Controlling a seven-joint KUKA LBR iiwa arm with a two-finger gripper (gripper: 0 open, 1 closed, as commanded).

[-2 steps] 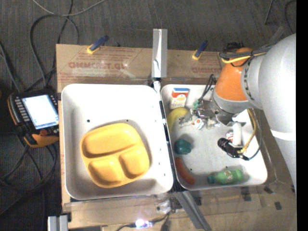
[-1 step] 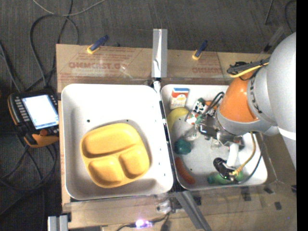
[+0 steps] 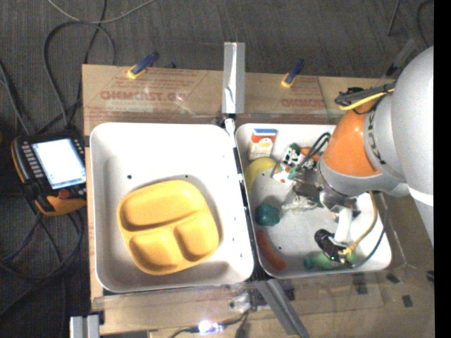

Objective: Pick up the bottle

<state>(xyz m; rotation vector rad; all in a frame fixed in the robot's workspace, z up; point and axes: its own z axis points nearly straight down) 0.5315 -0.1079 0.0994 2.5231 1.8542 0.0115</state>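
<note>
the end effector (image 3: 304, 201) hangs low over the right bin (image 3: 380, 258), beside a teal ball (image 3: 268, 214); whether it is wide or narrow cannot be told. no bottle can be picked out for certain among the clutter, while a yellow tray (image 3: 169, 225) lies in the left bin (image 3: 106, 189).

Faint, perhaps "CHEMCAST", on cardboard (image 3: 141, 96)

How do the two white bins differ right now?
The left white bin bears one large thing, a yellow three-compartment plastic tray; the right white bin bears many small ones, such as a round teal object and an orange-and-white carton. The grey arm with the orange band reaches over the right bin, not the left. Both are shallow, white and sit side by side.
</note>
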